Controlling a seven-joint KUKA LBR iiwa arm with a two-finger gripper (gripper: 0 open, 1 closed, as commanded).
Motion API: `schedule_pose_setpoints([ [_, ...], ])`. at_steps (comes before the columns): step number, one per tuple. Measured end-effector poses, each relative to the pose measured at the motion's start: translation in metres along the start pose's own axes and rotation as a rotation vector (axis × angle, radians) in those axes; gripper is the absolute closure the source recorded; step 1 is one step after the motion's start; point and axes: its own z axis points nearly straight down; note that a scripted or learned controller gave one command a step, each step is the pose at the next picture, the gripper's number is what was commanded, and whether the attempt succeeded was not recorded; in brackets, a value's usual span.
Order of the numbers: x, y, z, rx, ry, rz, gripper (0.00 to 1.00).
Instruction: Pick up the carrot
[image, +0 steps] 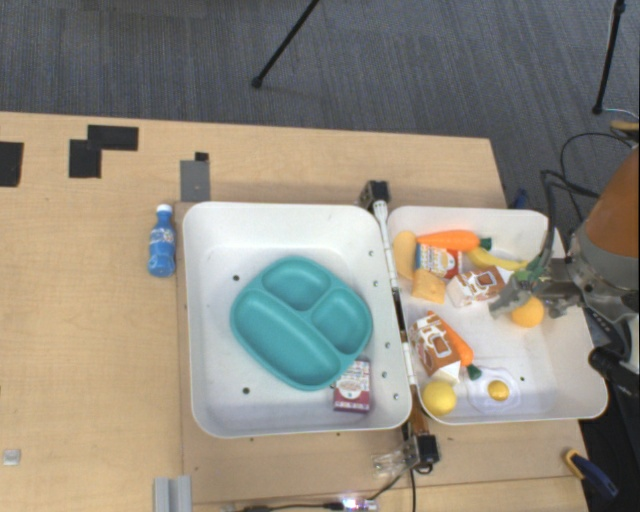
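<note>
Orange and tapered, the carrot lies flat near the far wall of the right-hand shallow white bin, its green top pointing right and its body resting just above a small orange-and-white carton. A second orange carrot-like piece sits lower in the same bin, tucked against a brown-and-white carton. The grey arm's two-finger gripper hangs over the right part of that bin, close above a round yellow-orange fruit and beside a yellow banana; it is apart from the upper carrot, and I cannot tell how the jaws stand, since the metal parts blur together against the bin. Nothing can be seen gripped in them. Also in the right bin are a pale yellow block, a yellow pear-shaped piece by the left wall, a red-and-white wrapped packet, a yellow lemon in the near corner and a white fried-egg toy with a yellow yolk just beside it. The left-hand white bin holds a teal divided plate near its middle and a small maroon-and-white carton against its near wall. A blue-and-white small bottle lies on the light wooden worktop just left of that bin.
</note>
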Motion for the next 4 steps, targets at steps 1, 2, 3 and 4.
schedule_pose_setpoints([
  [1, 0.045, -0.023, 0.090, 0.000, 0.001, 0.291, 0.00],
  [2, 0.055, 0.026, 0.112, -0.003, -0.002, 0.397, 0.00],
  [3, 0.057, 0.028, 0.101, -0.007, 0.000, 0.392, 1.00],
  [4, 0.022, 0.102, 0.112, -0.005, -0.001, 0.236, 1.00],
])
